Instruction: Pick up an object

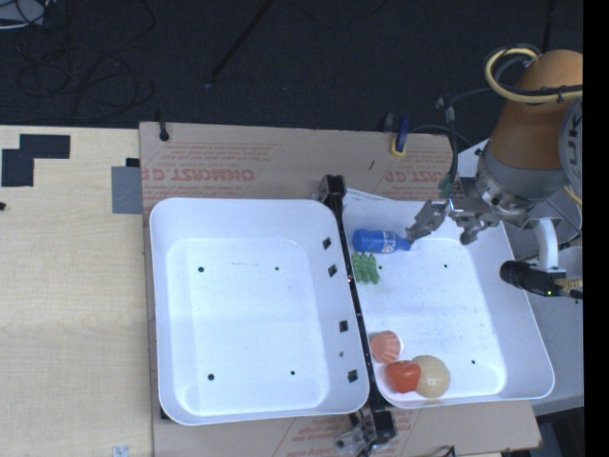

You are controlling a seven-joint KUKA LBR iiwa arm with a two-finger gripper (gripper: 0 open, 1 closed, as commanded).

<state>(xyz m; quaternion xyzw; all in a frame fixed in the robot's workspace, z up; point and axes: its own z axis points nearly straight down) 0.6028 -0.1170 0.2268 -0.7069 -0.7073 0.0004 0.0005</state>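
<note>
Bottle (pixel 381 242), blue with a white band, lies on its side at the back left of your right bin (pixel 495 350), near the divider where the two bins meet. It looks like the pick target, judging by where your gripper (pixel 445 219) is. One dark finger (pixel 424 221) points down-left, its tip just beside the bottle's right end; a second finger sits further right, well apart from the first, so the fingers read as spread wide with nothing between them. Whether the tip touches the bottle, you cannot tell from this angle.

Progress: nothing is picked up. Every object rests on a bin floor. Closing on something and lifting it is all left to do (my read, from the pose).

Contents of the right bin:
- bottle, back left
- small green cluster (pixel 365 271), just in front of the bottle, close to the left wall
- orange-pink round piece (pixel 385 346), front left
- red round piece (pixel 403 376) just in front of that one
- pale yellow ball (pixel 432 375), touching the red piece on its right

The left bin (pixel 166 255) shows only its white floor with a few dark dots (holes or marks, too small to tell).
</note>
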